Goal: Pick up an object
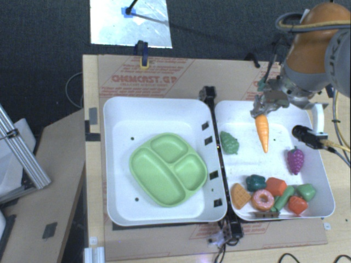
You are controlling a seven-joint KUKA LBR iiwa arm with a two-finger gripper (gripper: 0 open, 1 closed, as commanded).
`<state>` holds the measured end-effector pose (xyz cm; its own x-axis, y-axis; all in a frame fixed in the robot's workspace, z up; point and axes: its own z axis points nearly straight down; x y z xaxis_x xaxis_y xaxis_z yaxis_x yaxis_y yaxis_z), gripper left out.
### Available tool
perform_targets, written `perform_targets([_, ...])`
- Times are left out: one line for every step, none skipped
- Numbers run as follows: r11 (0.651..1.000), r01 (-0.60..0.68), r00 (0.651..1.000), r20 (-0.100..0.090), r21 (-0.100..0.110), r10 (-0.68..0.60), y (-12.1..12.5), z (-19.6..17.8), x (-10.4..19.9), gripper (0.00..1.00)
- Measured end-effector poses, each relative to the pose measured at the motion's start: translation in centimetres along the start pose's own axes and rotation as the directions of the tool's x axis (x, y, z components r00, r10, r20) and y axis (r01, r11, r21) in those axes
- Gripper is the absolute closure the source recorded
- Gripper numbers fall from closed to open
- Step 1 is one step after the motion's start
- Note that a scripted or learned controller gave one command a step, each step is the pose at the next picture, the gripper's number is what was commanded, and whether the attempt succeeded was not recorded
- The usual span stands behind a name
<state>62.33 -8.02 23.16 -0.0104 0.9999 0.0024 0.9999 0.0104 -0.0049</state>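
An orange toy carrot (262,133) hangs upright in the right bin (323,201), thick end up and tip down. My gripper (265,109) sits right on its thick end, fingers shut on the top of the carrot. The grey arm with its orange band reaches in from the upper right. To the carrot's left lies a green leafy toy (229,143). A purple grape bunch (295,160) lies to its right.
Several toy foods crowd the right bin's front edge, among them a pink donut (262,200), a red piece (276,186) and a green pepper (305,190). The left bin (120,119) holds a green divided plate (168,169). A black fitting (304,135) juts out near the grapes.
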Motion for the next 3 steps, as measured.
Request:
perform_targets([1.000, 0.000, 1.000, 0.000, 0.002, 0.000, -1.4, 1.4, 5.7, 1.00])
perform_targets([1.000, 0.000, 1.000, 0.000, 0.002, 0.000, -2.9, 2.0, 11.5, 1.00])
perform_targets([1.000, 0.000, 1.000, 0.001, 0.001, 0.000, -5.4, 0.5, 16.4, 1.00])
